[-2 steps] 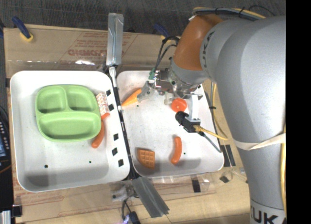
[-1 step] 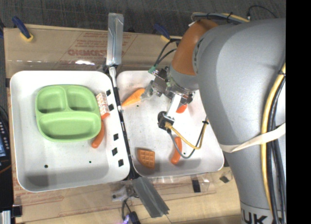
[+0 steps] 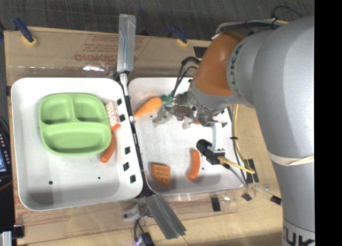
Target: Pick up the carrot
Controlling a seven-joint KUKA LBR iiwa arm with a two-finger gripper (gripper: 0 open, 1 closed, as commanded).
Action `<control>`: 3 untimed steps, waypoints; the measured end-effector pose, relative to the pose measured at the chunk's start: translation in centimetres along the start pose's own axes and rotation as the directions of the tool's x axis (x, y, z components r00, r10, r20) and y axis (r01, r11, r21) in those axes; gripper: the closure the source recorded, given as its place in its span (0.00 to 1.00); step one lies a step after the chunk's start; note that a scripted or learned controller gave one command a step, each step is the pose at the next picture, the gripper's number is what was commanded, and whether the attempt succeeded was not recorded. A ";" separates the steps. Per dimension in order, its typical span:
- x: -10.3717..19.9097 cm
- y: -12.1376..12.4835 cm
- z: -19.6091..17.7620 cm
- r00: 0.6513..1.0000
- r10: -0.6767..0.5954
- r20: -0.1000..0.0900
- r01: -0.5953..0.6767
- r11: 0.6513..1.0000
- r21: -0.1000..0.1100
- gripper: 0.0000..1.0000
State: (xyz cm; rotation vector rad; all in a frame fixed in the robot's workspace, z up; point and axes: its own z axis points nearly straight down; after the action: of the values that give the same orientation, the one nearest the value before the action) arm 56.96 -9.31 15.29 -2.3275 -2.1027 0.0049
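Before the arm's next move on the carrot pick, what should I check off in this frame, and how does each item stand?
1. Carrot lies in the right bin, upper left corner: ok.
2. Gripper is right beside the carrot's right end: ok.
3. Carrot between the fingers: cannot tell.
4. Carrot close to the bin wall and divider, little room: not ok.
5. Sausage and waffle lie apart from the carrot: ok.
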 end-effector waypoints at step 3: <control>-1.2 9.0 4.9 0.899 0.437 -0.015 -0.438 0.899 -0.022 0.00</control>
State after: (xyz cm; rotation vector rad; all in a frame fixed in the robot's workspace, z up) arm 65.73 -11.40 10.30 -2.7509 -1.5324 -0.0310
